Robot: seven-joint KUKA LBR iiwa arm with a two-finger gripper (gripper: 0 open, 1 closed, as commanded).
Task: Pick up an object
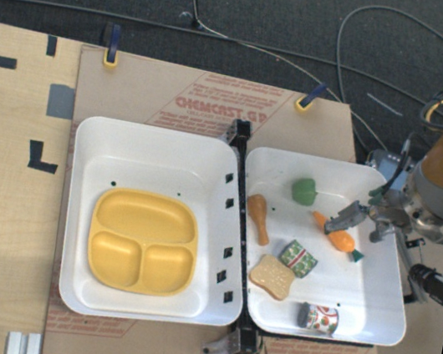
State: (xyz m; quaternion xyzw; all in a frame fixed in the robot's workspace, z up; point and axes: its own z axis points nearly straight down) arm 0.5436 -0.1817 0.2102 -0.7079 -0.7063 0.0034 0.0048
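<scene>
The end effector [347, 224] hovers at three o'clock over the right bin [373, 326]; its grip cannot be judged. One smooth, tapered orange carrot [337, 235] lies just beneath. The left bin [91, 149] holds one glossy yellow three-compartment plate [143, 241].

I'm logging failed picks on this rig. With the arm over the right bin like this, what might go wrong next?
1. The gripper sits right by the carrot, near the bin's right wall; a descent could push the carrot against the wall rather than catch it.
2. The green-patterned packet and the bread slice touch, so picking one may drag the other.
3. The small can lies on its side and might roll away.
</scene>
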